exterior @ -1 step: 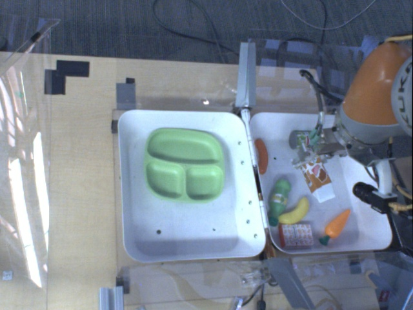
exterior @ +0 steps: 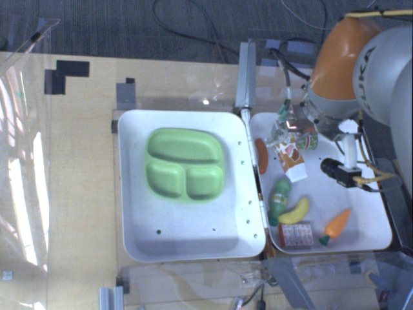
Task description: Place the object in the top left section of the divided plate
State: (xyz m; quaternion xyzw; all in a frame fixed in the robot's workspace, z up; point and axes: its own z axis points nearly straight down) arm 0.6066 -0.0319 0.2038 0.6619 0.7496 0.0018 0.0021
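Your gripper (exterior: 292,123) sat over the right bin's (exterior: 381,234) far end; can't tell its grip state. Green plate (exterior: 186,163) lay in left bin (exterior: 135,237).

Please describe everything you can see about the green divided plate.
The green divided plate is light green with a matte, plastic look and rounded corners. Raised ridges split it into three sections: one long section along the far side and two smaller ones side by side nearer the camera. It lies flat in the left white bin, toward that bin's far half. Nothing lies in its sections, and only the bin floor touches it.
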